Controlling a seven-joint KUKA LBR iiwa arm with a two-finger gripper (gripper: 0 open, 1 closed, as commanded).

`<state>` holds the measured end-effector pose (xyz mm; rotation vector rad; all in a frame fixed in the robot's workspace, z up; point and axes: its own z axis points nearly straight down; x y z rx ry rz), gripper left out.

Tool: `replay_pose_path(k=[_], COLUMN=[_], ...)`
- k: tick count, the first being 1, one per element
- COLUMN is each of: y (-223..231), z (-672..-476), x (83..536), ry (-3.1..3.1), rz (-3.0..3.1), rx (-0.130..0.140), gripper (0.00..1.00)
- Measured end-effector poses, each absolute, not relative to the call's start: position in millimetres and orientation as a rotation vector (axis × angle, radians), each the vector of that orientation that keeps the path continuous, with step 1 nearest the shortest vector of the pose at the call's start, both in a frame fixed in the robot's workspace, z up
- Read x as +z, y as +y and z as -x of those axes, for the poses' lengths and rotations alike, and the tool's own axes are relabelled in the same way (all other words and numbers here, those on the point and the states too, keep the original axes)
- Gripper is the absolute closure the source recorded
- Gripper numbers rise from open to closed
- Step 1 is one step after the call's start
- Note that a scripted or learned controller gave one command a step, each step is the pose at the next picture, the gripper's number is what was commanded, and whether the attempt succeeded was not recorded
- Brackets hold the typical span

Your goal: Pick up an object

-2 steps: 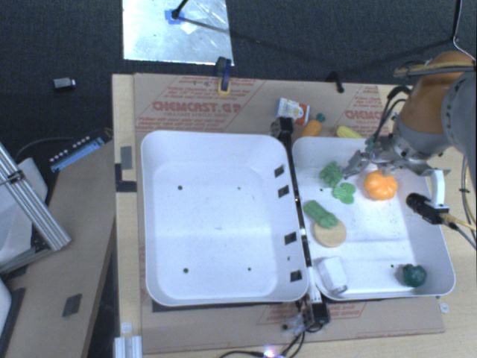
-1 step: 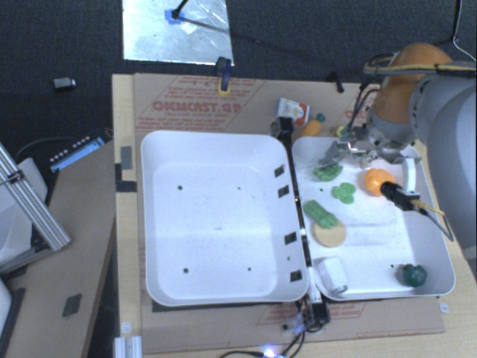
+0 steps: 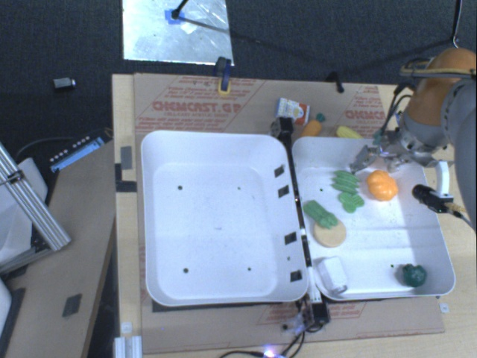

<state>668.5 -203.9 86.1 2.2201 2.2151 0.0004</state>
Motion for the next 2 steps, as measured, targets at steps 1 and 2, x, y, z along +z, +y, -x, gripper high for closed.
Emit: replay_pose_path(k=[1,2], y=[-200,-132], z=[-670.8,-645.9], x=[98,84], ry=[2.222,2.232], rz=[-2.209,-2.214], rx=[0.005,0.004], gripper=[1.00,1.00])
